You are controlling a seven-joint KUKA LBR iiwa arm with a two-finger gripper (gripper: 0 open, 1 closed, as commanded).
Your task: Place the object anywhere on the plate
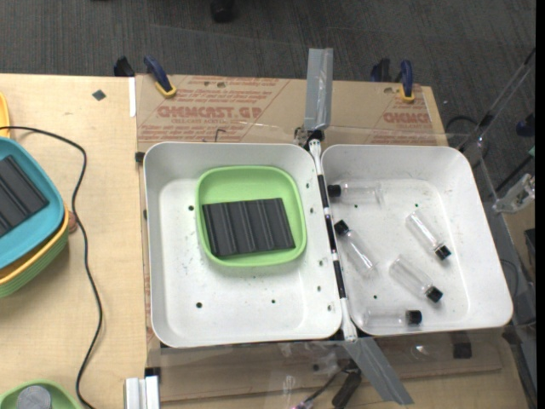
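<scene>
while the green plate [251, 190] sits in the left white bin [170, 305] with a dark ribbed insert [247, 227] lying on it, the candidate objects all lie in the right white bin [477, 305], on the far side of the divider from the plate: five clear plastic vials with black caps. one vial [358, 193] lies just right of the plate, close beside the divider; a second [352, 244] lies below it, angled away from the plate; a third [426, 233] and a fourth [415, 279] lie further from the plate toward the bin's middle; a fifth [387, 319] rests against the near wall, well apart from the plate. judgement: these look light, stiff and smooth, so likely slippery and prone to roll or squirt out of a pinch. best hold is probably across the barrel near mid-length, fingers square to the long axis, or nearer the black cap where the surface may give more bite. the third and fourth vials seem easiest, standing clear of walls. transparent bodies are hard to read against the white floor. jaw state: cannot tell, no evidence to record. nothing from the right bin rests on the plate yet.
</scene>
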